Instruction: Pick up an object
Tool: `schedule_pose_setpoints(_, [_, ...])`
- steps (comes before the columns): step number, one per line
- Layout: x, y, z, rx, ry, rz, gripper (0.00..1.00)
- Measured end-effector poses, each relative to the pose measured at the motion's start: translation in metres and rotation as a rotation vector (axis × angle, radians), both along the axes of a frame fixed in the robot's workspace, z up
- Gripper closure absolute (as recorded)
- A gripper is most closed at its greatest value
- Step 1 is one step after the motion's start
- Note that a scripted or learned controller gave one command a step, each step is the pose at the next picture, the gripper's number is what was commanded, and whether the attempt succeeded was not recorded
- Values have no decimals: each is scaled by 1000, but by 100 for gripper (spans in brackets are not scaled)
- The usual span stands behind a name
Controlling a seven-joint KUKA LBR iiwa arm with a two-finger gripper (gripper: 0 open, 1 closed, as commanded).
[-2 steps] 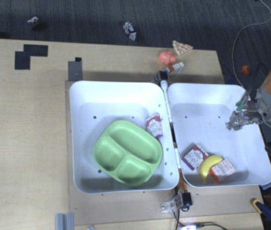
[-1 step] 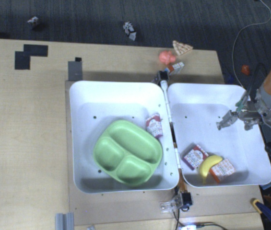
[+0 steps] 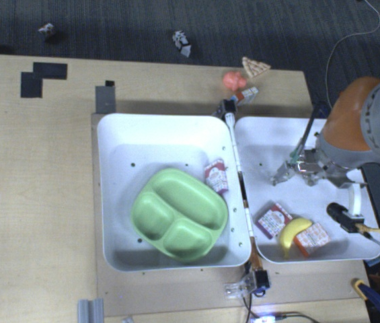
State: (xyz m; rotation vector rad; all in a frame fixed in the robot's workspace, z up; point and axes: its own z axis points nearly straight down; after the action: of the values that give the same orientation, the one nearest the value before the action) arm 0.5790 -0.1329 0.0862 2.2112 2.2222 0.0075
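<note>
Arm [image 3: 371, 123]: it is seen reaching in from the right, above the right bin [image 3: 260, 140].
Gripper [image 3: 292, 170]: it is held low over the bare middle of the right bin; how far it is open cannot be told from this slant, and nothing is seen in it.
Objects to pick: a banana [image 3: 292, 233] lies near the front wall of the right bin, between a dark red packet [image 3: 272, 221] and an orange packet [image 3: 313, 236], touching both or nearly so.
Other choice: a green tray [image 3: 179, 212] lies in the left bin [image 3: 119, 140], with a small packet [image 3: 216, 176] just beside its far edge.
Step in hand: probably the approach, since no object is lifted yet.
How to do it well: the gripper should be brought toward the front of the bin and lowered on the banana across its narrow side, so the two packets are not pushed.
Risk: the banana is curved and crowded, so a slip is possible.
Surface: the bins are set on a light wooden bench [image 3: 35, 180] with black marks.
Room: a dark carpet [image 3: 129, 12] is seen beyond, with small litter on it.
</note>
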Motion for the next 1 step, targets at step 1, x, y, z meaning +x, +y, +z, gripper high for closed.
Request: schedule_pose_setpoints(1, [-92, -30, 18, 1, 6, -4, 0])
